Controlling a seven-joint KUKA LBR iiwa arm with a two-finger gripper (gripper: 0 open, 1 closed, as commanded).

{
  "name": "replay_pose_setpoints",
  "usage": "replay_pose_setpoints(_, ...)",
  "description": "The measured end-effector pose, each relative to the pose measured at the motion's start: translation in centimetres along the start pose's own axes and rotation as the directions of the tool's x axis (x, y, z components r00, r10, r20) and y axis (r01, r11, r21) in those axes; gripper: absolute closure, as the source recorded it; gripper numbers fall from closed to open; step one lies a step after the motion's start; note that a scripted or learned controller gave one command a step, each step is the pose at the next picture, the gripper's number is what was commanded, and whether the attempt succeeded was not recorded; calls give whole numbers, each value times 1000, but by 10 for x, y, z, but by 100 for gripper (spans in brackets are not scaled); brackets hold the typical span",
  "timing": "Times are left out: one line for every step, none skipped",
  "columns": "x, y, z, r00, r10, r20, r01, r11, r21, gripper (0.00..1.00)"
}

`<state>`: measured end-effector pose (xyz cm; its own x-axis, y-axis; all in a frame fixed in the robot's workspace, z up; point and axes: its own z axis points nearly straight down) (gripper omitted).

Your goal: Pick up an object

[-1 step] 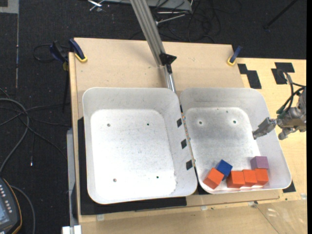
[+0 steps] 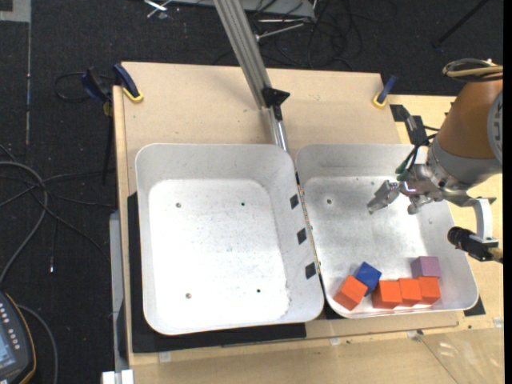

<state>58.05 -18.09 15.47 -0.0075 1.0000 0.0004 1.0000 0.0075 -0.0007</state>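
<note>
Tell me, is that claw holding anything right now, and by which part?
Nothing is held. The gripper hangs open over bare floor of the right bin, apart from the blocks clustered at its near edge, such as the blue block.

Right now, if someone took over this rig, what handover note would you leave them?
Gripper: over the right bin, upper middle, with nothing between its fingers.
Blocks: all along the right bin's near edge: a blue block, orange blocks and a pale purple block.
The left bin sits beside it.
Done: nothing picked up yet.
Left: move to the cluster, close on one block, lift.
</note>
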Motion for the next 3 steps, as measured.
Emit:
replay_pose_setpoints(33,-4,-78,1000,1,2,-1,1000,-10,0)
replay_pose_setpoints(8,-24,52,1000,10,-1,-10,1000,8,0)
replay_pose_setpoints(90,-42,-114,1000,0,1,0,1000,-10,0)
